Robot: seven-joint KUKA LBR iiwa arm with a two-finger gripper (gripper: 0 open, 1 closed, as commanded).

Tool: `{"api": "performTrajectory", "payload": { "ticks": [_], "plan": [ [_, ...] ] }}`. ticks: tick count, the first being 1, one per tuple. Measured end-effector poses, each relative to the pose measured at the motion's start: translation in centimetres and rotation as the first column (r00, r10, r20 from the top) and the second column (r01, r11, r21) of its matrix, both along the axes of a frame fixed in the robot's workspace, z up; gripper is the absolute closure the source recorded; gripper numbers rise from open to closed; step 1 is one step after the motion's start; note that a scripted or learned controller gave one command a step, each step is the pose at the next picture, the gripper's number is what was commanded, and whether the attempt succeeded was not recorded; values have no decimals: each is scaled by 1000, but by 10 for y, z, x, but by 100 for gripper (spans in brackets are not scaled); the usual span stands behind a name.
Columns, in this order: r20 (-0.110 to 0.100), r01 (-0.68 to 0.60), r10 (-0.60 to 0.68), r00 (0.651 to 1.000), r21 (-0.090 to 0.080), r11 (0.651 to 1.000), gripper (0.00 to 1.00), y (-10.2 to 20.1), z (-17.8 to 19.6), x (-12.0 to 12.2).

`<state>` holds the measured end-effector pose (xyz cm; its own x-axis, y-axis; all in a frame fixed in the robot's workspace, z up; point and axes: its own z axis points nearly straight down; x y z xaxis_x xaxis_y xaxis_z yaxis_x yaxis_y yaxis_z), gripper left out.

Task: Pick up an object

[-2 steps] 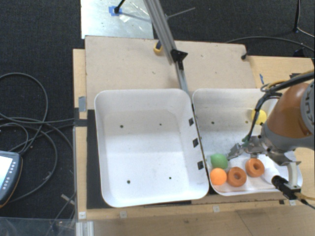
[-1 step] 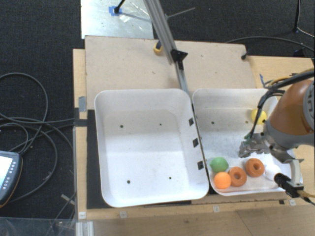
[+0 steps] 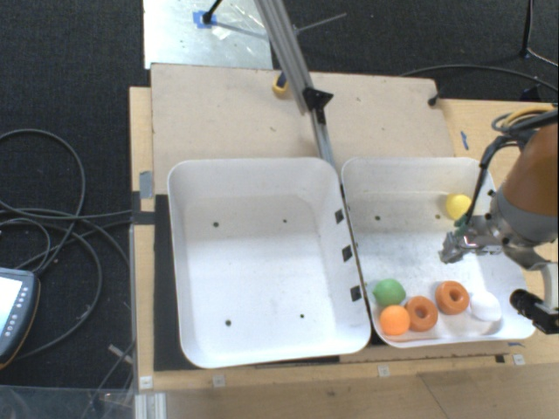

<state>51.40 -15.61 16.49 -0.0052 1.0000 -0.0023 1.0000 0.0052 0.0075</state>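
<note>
From my station I see two shallow white bins side by side on the tabletop. The left bin shows me nothing but its bare white floor with a few small dark marks. The right bin carries all the objects.

Along the near edge of the right bin I count a row of pieces. A green ball sits closest to the divider between the bins, and an orange ball lies just in front of it, touching or nearly so. Just beside the orange ball is an orange ring, and next to that a second orange ring. A white object rests in the bin's near right corner, just beside the second ring. Well apart from this row, a yellow ball lies toward the far right side of the bin.

The arm reaches in from the right, and its pincer hangs over the right bin, between the yellow ball and the row of rings. I see nothing held in it, and I cannot tell from this angle whether it is wide or narrow.

A grey pole slants across the tabletop toward the gap between the bins.
</note>
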Motion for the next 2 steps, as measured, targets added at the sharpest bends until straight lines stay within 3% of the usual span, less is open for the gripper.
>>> {"api": "performTrajectory", "payload": {
  "ticks": [2],
  "plan": [
    [1, -1, 1, 1000, 0, 1000, 100, 0, 97, 10]
  ]
}}
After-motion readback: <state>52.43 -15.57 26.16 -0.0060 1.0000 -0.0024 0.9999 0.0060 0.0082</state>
